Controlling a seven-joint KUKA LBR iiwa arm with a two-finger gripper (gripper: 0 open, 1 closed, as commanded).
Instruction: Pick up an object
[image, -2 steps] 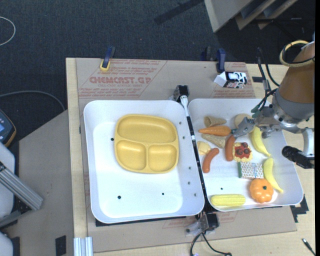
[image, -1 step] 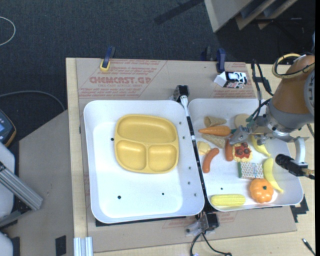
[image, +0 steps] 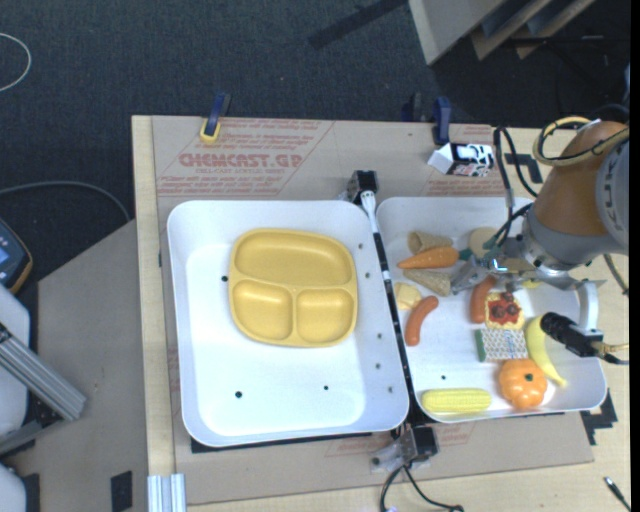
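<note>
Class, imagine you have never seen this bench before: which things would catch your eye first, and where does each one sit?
The big yellow divided tray stands out first, lying in the left bin. Next comes the jumble of toy food in the right bin: a carrot, a sausage, a corn cob, a banana and an orange. Above that bin's far right part hangs the grey and orange arm.
</note>
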